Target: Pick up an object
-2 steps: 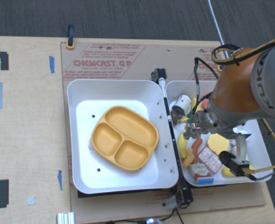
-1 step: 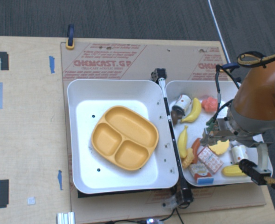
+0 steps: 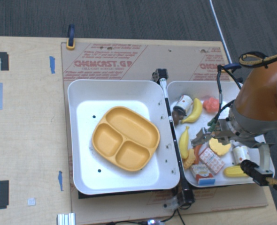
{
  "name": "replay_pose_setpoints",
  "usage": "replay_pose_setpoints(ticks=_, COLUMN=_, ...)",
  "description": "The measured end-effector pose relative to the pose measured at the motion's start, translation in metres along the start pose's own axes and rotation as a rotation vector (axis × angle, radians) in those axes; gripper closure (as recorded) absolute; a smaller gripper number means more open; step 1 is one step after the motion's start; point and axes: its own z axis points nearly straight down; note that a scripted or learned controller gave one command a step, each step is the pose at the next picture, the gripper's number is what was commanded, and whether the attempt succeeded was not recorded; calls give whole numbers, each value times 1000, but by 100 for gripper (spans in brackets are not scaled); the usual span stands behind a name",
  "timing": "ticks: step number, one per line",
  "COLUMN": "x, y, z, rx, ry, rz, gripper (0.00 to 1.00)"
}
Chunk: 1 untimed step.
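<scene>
Looking down at a slant on a pale wooden desk (image 3: pixel 26 139) with a printed brown board (image 3: pixel 105 60) laid over it. On that board, two shallow white bins side by side, touching along their inner walls.

In the left bin (image 3: pixel 77 125): just a yellow-orange divided plate (image 3: pixel 125 138) with three compartments, lying flat near the middle and turned slightly askew.

In the right bin (image 3: pixel 195 86): a crowd of small toy foods. At the far end, a white and brown cup (image 3: pixel 181 103) on its side, next to a yellow banana (image 3: pixel 194 110) and, just right of that, a pinkish-red lump (image 3: pixel 211 104). Along the left wall, a second long yellow piece (image 3: pixel 184 142), possibly another banana, though hard to name at this size. Nearer the front, a red and white box (image 3: pixel 211 161), touching a small carton (image 3: pixel 202 172). Beside them, a flat yellow slice (image 3: pixel 219 147), a small white cylinder (image 3: pixel 240 153) and a stubby yellow piece (image 3: pixel 234 171).

Reaching in from the right, the grey arm (image 3: pixel 265 97) with its orange band, wrist low over the right bin. Gripper (image 3: pixel 202 137) down among the toys, between the long yellow piece and the yellow slice, just above the red and white box. Cannot tell from this angle whether open or shut, nor whether touching anything; nothing visibly held.

Elsewhere on the desk: blue tape strips (image 3: pixel 52 64) left of the board, and a blue and yellow clamp (image 3: pixel 71 36) at the board's far left corner.
</scene>
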Motion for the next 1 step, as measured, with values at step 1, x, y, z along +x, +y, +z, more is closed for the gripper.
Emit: replay_pose_setpoints(ticks=1, x=-30, y=17, z=103, rx=-10, ry=-9, rz=6, gripper=0)
